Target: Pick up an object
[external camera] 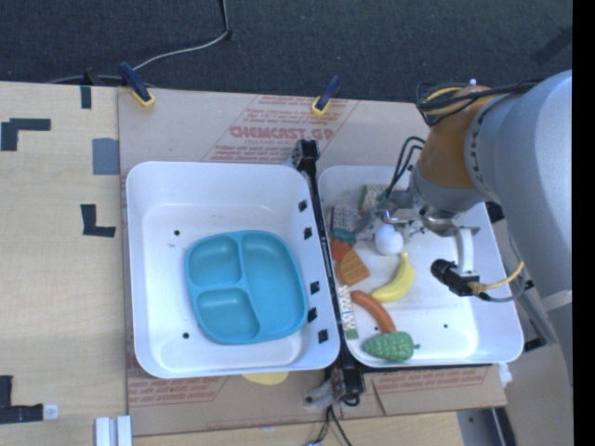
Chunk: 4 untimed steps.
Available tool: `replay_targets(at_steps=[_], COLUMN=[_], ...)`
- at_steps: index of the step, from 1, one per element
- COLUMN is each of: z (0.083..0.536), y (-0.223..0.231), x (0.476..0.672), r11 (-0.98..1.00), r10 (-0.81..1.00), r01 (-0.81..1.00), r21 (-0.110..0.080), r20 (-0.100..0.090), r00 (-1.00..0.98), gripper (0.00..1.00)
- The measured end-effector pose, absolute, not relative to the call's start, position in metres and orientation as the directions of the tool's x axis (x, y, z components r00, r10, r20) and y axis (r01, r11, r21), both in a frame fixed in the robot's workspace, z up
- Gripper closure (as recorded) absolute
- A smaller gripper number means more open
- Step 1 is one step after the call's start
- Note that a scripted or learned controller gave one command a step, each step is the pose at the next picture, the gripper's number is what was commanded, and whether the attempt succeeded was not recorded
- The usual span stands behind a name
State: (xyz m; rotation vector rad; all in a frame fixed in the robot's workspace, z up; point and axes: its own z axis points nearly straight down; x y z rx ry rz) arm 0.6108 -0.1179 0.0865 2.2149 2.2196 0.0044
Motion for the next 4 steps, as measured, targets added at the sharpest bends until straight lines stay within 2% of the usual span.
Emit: replay_targets(at_steps=[1, 2, 3, 4], z=[0.097, 0.086, 0.087, 0.097], y=[-0.105, -0.116, -0.095, -0.095], x=[0.667, 0.574, 0.612, 0.611], r11=[0.001, 0.000, 0.002, 0.002], r10=[1.000, 1.000, 1.000, 1.000], r01=[1.000, 1.000, 1.000, 1.000], r21=[-0.004, 0.001, 0.000, -0.002], r20=[0.000, -0.001, 0.000, 0.000], r00=[-0.001, 0.000, -0.002, -0.002], gripper=[0.00, 0.00, 0.00, 1.00])
